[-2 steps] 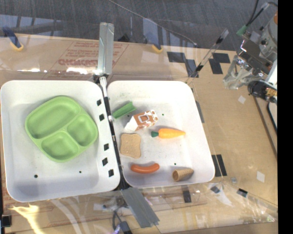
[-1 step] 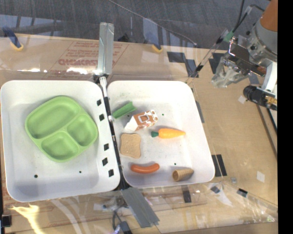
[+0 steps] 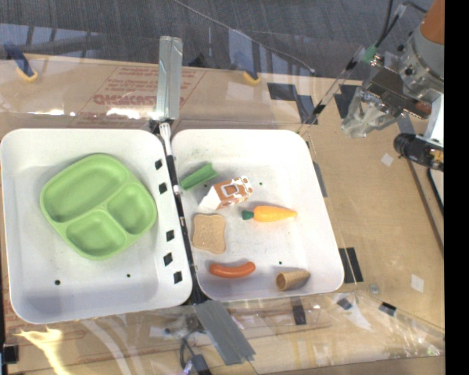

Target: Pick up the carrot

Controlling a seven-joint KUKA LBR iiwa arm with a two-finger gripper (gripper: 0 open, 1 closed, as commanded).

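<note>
Camera view is looking down on the right bin (image 3: 322, 233), where a cone (image 3: 292, 279) and a sausage (image 3: 232, 269) are lying nearest the front edge. Behind them, a bread slice (image 3: 209, 233) is resting, and the carrot (image 3: 270, 214) is lying on its side mid-bin, leaf end pointing left, just beside a small carton (image 3: 231, 193). A green stick (image 3: 197, 176) is leaning at the divider. Farther right, the gripper (image 3: 365, 118) is hanging outside the bin, translucent and blurred; I cannot tell its spread.

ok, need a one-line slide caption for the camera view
Orange toy carrot lies in the right white bin among play food; the two-finger gripper is outside the bin, beyond its far right corner.
</note>
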